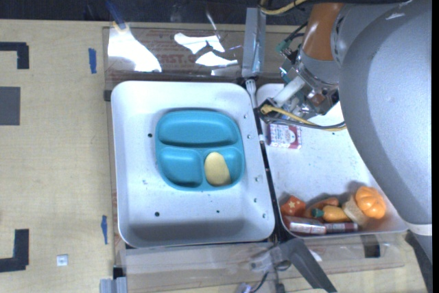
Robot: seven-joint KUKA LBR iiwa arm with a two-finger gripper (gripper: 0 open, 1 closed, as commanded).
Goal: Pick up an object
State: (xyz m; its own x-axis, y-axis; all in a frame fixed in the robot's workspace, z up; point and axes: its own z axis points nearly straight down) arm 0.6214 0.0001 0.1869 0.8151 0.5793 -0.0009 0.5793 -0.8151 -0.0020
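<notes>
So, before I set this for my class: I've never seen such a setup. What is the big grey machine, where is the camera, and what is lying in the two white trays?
The grey machine is a robot arm with an orange band; it reaches in from the right. One fixed camera looks down at a slant from above the bench. Its gripper hangs over the upper part of the right bin, near a small white and pink packet. I cannot see anything held. The left bin holds a blue divided tray with a yellow egg-shaped object in one compartment. Small toy foods, including an orange pumpkin, cluster at the right bin's lower edge.
</notes>
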